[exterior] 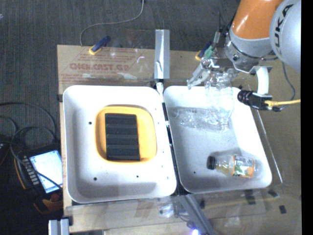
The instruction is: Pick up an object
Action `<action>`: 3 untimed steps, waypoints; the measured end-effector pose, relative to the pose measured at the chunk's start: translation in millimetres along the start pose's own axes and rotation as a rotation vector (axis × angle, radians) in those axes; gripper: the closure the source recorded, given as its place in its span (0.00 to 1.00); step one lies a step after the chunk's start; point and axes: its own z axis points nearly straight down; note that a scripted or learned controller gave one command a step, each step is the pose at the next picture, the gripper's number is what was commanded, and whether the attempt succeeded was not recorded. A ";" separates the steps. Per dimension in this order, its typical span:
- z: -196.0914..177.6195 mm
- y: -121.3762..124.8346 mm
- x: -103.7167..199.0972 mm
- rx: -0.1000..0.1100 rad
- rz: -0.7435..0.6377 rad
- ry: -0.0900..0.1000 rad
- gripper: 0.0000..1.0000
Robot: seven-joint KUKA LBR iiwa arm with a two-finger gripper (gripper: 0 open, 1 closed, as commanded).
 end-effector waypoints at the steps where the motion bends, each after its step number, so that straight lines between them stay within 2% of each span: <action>1: -8.3 0.1 0.0 0.002 0.000 0.001 1.00; 3: -24.5 0.5 0.1 0.005 0.001 0.003 1.00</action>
